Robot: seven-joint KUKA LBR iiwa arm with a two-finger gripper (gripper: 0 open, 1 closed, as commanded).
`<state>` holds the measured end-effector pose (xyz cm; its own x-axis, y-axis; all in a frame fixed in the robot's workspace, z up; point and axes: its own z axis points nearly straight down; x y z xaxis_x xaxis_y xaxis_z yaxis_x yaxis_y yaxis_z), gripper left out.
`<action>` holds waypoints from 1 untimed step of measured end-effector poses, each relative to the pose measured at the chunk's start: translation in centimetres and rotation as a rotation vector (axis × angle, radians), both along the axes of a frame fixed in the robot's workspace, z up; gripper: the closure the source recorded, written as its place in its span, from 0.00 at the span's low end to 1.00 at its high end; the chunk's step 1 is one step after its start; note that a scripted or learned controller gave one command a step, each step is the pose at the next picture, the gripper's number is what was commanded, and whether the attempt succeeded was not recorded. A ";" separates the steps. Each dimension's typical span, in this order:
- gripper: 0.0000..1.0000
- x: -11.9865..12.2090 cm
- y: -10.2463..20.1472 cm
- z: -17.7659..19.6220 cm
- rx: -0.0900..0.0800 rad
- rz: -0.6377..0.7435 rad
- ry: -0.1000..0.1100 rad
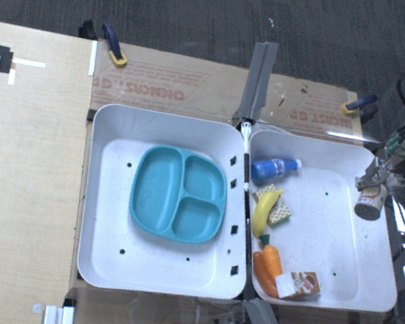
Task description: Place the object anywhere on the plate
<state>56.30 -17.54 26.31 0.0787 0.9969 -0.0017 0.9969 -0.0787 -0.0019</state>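
Note:
A teal plate [179, 194] with three compartments lies in the middle of the left bin [95, 255]. My gripper [372, 189] hangs over the right bin's [364, 300] right edge, far to the right of the plate. Its fingers are closed on the top of a small white can [369, 204] with a red label. The can hangs tilted, its grey end facing the camera, just above the bin's rim.
In the right bin, along its left side, lie a blue bottle [273, 167], a banana [264, 210] on a sponge [281, 210], a carrot [268, 267] and a small brown-and-white box [297, 284]. A grey divider post [258, 82] stands between the bins at the back.

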 end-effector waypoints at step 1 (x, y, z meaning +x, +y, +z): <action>1.00 7.0 5.1 -5.0 0.001 0.327 -0.001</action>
